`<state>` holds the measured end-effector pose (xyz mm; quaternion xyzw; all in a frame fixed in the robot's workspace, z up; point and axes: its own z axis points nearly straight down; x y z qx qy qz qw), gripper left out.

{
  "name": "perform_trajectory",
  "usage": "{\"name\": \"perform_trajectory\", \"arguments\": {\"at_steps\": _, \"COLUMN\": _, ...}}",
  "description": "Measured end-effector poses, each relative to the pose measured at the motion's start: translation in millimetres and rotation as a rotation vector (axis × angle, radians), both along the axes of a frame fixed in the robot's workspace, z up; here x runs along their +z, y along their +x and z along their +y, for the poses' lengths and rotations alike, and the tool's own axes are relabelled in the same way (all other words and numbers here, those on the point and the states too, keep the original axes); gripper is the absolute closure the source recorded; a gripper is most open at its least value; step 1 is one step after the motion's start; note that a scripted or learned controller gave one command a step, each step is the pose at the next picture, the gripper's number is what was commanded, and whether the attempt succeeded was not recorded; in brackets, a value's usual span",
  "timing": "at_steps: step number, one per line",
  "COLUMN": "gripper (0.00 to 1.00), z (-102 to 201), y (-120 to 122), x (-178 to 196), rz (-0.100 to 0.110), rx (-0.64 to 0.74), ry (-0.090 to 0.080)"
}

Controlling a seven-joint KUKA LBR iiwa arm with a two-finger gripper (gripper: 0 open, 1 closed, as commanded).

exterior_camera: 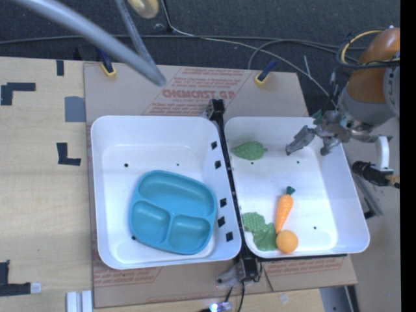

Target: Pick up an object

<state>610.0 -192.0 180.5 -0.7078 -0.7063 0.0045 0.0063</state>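
Camera view: a small orange carrot [284,211] with a dark green top lies slantwise in the right bin [338,174], near its front, touching an orange ball [286,241] below it. The arm [370,77] reaches in from the right, its hand [313,141] hovering over the bin's far right part, fingers spread and holding nothing. The right bin also holds two green leafy pieces, one [249,151] at the back, one [259,229] by the ball. The left bin [104,174] holds one blue divided tray [172,212].
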Motion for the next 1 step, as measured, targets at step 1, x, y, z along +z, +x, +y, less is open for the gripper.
{"name": "perform_trajectory", "arguments": {"at_steps": 1, "gripper": 0.00, "z": 0.2, "y": 3.5, "x": 8.5, "rz": -0.014, "rx": 0.003, "ry": -0.003}}
